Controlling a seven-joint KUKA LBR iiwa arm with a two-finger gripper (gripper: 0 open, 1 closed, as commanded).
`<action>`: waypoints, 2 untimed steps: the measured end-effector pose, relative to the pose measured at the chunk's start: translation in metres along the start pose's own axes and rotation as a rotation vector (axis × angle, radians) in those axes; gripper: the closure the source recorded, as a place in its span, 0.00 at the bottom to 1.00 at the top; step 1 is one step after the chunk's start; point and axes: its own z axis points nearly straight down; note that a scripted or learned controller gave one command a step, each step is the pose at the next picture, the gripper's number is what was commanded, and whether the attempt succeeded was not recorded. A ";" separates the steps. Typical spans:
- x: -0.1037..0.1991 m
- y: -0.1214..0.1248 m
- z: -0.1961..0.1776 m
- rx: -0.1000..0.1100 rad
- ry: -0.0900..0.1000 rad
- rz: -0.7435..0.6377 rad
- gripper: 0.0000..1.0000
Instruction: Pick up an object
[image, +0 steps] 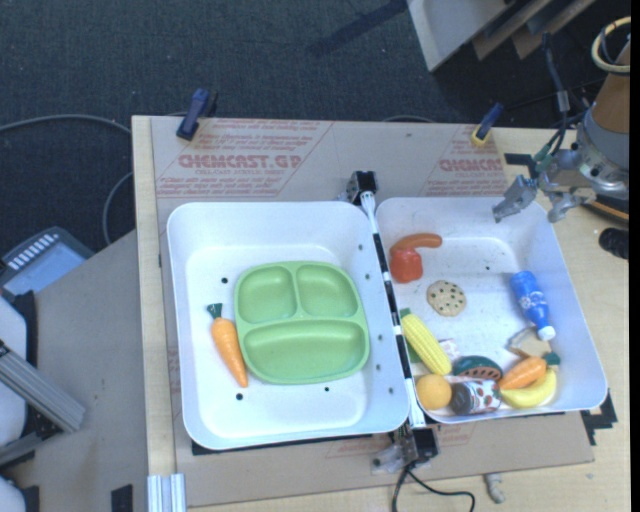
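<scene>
the gripper (538, 196) hangs over the far right corner of the right bin (575, 290), its two fingers spread apart and nothing between them. all candidate objects lie nearer the camera than the gripper. below it and slightly right lies the blue bottle (528, 302); to its left and lower sit the sausage (415, 242), the red cup (405, 265) and the cookie (446, 297). farther still, crowded at the near edge, are the corn (426, 343), orange (434, 391), banana (530, 393) and a small carrot (524, 373). the left bin (190, 300) holds a green plate (300, 322) with a second carrot (229, 345) beside it. the bottle appears to be the closest target: probably light, stiff plastic, rounded and somewhat slippery, best pinched across its narrow width at mid-body. the cookie looks too flat to take easily.
</scene>
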 end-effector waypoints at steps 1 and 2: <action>-0.023 -0.030 0.087 0.001 0.000 0.000 0.00; -0.017 -0.059 0.123 0.002 0.010 -0.004 0.00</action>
